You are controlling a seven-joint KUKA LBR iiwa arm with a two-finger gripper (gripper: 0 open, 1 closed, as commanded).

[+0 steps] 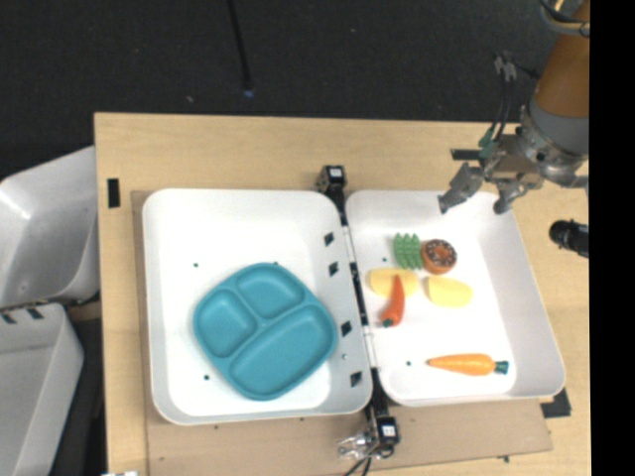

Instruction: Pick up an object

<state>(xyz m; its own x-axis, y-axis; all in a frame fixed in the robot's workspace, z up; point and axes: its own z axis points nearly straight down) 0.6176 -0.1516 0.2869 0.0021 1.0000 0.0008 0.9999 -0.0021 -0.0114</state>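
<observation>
Toy food is lying in the right bin, all of it below and to the left of the fingers. Nearest to them is a small round brown-and-red piece, sitting just beside a green ridged piece. Under those, two yellow pieces are lying on either side of a red-orange chili pepper, which is tilting across the left one. A carrot is resting on its side near the bin's front edge, well apart from the rest.

The fingers are standing spread open, one dark tip pointing down-left over the bin's back edge and the other near its back right corner. Nothing is sitting between them and they are touching none of the food.

The arm is reaching in from the right, its orange band showing above the grey wrist, with the wrist hanging over the bin's far right corner.

In the left bin, a blue divided plate is lying flat. Both bins are sitting side by side on the wooden desk.
</observation>
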